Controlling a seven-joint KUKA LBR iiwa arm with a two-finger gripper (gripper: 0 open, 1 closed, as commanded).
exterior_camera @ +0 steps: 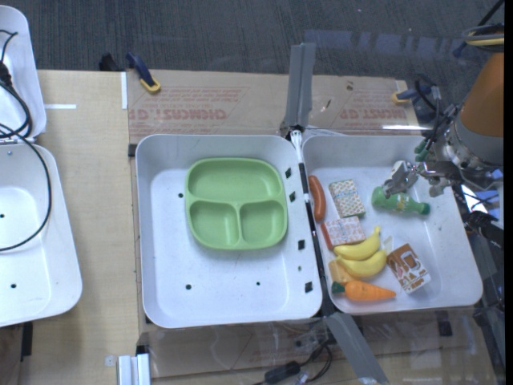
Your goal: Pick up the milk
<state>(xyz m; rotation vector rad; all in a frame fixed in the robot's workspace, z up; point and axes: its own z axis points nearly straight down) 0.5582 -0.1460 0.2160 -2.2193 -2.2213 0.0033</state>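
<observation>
Tool [398, 180] over right bin [449, 295], above green bottle [405, 205], grip state unclear, milk [408, 268] lying near bananas [361, 255]

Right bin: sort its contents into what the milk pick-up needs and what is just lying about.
Job in hand: end effector; patterned carton, pink carton, brown carton. One is presumably the milk, but the labels are unreadable.

Lying about: green bottle, bananas, carrot, sausage.
</observation>
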